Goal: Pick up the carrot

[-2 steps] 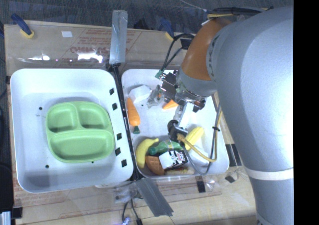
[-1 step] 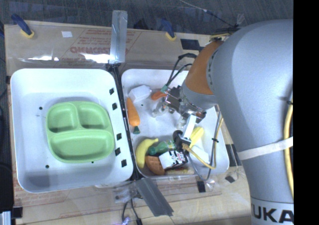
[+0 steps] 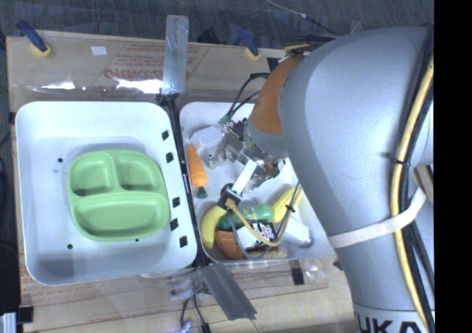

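Observation:
The orange carrot, with a green stub at its near end, lies along the left wall of the right bin, pointing front to back. My gripper hangs low in that bin, just right of the carrot's far end and very close to it. The grey arm with its orange band reaches in from the right and hides the bin's right side. Nothing shows between the carrot and the bin wall.
The left bin holds a green divided plate. At the front of the right bin lies a heap: a yellow banana, a brown item, a green item and a white piece.

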Controlling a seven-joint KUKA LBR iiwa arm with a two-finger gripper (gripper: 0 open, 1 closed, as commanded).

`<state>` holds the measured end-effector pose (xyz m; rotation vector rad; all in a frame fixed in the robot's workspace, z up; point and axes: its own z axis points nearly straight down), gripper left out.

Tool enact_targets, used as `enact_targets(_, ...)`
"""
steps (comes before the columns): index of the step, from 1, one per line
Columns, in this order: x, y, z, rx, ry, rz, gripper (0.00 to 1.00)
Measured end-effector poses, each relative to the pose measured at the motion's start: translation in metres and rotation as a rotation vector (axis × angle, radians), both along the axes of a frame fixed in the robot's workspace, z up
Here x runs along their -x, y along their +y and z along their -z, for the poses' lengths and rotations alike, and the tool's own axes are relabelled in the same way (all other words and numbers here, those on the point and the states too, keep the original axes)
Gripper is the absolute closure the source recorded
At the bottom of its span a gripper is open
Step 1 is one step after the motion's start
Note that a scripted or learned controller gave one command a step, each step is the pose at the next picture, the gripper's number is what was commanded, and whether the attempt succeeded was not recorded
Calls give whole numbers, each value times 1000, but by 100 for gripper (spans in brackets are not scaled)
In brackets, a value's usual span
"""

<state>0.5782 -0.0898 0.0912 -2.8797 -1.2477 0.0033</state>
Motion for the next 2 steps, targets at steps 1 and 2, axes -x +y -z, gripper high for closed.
enact_targets(1, 0, 1, -9, -3, 5, -7, 100)
enact_targets(2, 83, 95, -102, -4, -3, 271, 100)
